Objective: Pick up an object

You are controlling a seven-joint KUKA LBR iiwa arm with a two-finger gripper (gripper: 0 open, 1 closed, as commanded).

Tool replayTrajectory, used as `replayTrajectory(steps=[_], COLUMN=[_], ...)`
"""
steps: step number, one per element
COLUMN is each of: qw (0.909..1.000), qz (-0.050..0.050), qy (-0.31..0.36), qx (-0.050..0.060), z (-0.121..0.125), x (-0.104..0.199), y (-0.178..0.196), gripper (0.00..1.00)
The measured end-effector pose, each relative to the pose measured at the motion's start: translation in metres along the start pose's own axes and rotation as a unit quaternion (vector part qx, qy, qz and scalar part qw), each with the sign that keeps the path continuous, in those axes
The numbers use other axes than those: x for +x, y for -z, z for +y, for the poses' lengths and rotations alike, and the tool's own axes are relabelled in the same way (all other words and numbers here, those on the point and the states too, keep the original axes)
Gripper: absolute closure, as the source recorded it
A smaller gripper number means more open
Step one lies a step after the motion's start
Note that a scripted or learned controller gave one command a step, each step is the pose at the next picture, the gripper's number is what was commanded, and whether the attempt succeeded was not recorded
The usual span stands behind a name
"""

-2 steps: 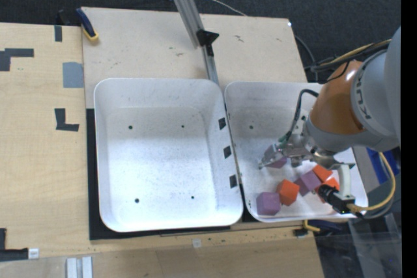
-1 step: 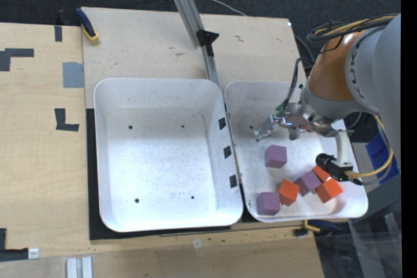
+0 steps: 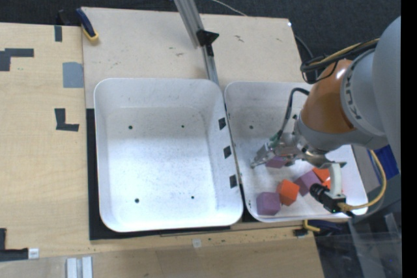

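Note:
My gripper is low inside the right bin, near its middle. A purple block lies right beneath the gripper's tip, partly covered by it. Whether the gripper is touching the block cannot be made out. In the bin's front part lie another purple block, an orange block, a third purple piece and an orange piece, close together.
The left bin stands beside the right one, their walls touching. A slanted metal rail comes down from the top to the bins' back edge. The arm's orange band and grey body cover the bin's right side.

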State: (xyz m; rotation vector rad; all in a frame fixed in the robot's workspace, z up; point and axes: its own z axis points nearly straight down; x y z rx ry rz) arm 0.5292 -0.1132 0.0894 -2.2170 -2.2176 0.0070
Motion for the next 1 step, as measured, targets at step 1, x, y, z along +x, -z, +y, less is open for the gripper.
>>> replayTrajectory(steps=[1], qw=[1.0], qz=[0.0], qy=[0.001], qx=[-0.001], z=[0.0015], x=[0.0004], y=[0.0114], gripper=[1.0])
